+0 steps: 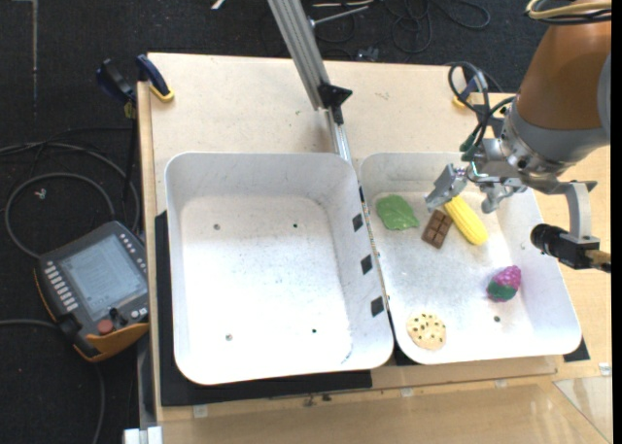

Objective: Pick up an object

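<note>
The right bin (pixel 549 321) holds several small items. A yellow corn cob (pixel 468 222) lies slanted in the middle, with a brown chocolate bar (pixel 437 229) touching its left side and a green leaf (pixel 397 212) further left. Nearer the front lie a purple-and-green grape bunch (pixel 503 283) and a speckled cookie (pixel 426 330). My gripper (pixel 463 197) hangs over the far end of the corn cob, open, with one finger on each side of that end. Nothing is gripped between them.
The left bin (pixel 185 238) sits beside the right one, with a raised rim (pixel 369 248) between them. A metal strut (pixel 296 29) slants over the bench's back. A black bracket (pixel 564 243) juts in at the right bin's right wall.
</note>
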`<state>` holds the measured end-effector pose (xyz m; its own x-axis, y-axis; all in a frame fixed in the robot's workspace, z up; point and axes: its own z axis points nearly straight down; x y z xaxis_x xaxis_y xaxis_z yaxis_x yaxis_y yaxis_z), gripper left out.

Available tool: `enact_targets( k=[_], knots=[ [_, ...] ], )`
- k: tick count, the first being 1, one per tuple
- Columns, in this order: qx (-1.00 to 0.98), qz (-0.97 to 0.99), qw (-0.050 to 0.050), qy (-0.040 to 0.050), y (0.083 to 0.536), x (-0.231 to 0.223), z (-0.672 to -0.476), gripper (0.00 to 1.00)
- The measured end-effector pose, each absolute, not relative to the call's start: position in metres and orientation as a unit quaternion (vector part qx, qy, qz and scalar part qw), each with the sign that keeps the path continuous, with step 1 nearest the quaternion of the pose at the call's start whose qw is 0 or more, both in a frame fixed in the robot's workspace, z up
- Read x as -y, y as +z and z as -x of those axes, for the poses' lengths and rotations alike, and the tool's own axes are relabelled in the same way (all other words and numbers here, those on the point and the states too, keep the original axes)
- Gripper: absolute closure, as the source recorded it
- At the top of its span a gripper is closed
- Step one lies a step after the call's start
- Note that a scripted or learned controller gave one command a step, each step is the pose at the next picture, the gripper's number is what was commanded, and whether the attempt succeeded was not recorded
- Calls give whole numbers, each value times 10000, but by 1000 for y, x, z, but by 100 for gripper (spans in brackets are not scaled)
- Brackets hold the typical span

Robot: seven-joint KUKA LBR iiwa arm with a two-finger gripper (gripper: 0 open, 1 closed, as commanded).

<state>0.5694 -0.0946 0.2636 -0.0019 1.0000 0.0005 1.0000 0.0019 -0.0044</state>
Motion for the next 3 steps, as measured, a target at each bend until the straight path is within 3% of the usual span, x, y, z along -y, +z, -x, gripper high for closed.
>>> enact_targets(
  k=[1, 2, 3],
  knots=[
    [7072, 7070, 3, 2, 266, 95, -570, 0],
    [7066, 7076, 18, 17, 218, 99, -562, 0],
    [7070, 7072, 22, 18, 161, 94, -570, 0]
  ],
)
